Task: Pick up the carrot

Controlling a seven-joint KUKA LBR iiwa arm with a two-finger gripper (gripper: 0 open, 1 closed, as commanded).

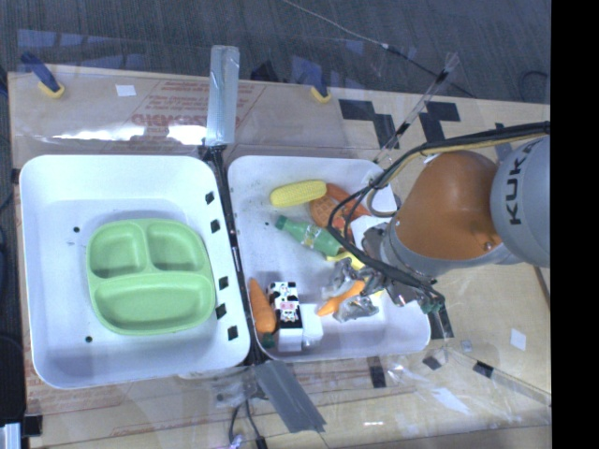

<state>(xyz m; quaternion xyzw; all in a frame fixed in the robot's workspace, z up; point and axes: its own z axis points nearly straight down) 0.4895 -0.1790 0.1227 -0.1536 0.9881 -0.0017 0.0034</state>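
Observation:
An orange carrot (pixel 262 307) with a green end lies along the left wall of the right bin (pixel 245 181), near its front. A smaller orange carrot-like piece (pixel 341 298) lies slantwise further right. My gripper (pixel 354 291) is low in the right bin over this small piece. Its metal fingers (pixel 348 271) stand apart on either side of the piece, open and not closed on it. The orange wrist band and grey arm hide the bin's right part.
The right bin also holds a yellow corn cob (pixel 298 193), an orange round item (pixel 328 211), a green bottle (pixel 314 237) and a black-and-white carton (pixel 285 312) beside the carrot. A green divided plate (pixel 148 274) sits in the left bin (pixel 37 251).

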